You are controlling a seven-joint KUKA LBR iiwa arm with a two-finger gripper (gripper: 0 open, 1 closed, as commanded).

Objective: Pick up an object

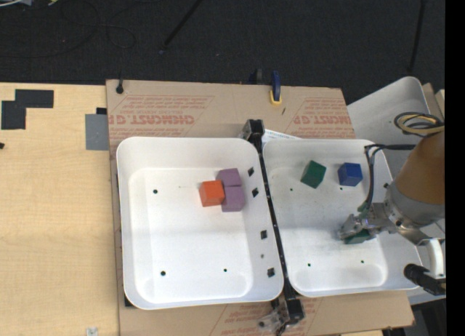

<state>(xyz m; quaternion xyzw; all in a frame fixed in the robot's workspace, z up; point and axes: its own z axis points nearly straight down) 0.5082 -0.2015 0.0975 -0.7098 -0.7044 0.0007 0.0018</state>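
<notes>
My gripper [359,230] is low in the right bin [327,284], near its right-hand middle. A small dark green thing [355,238] shows right at the gripper's tip, partly hidden by it. Further back in the same bin lie a green block [314,174] and a blue block [350,174], side by side and apart from the gripper. In the left bin [182,284] an orange block [212,193] touches a purple block [232,189].
The grey arm with its orange band [425,174] comes in over the right bin's right edge. A black divider strip [265,211] runs between the two bins. Cardboard [167,113] lies beneath them, with a blue and yellow clamp [275,87] at its back edge.
</notes>
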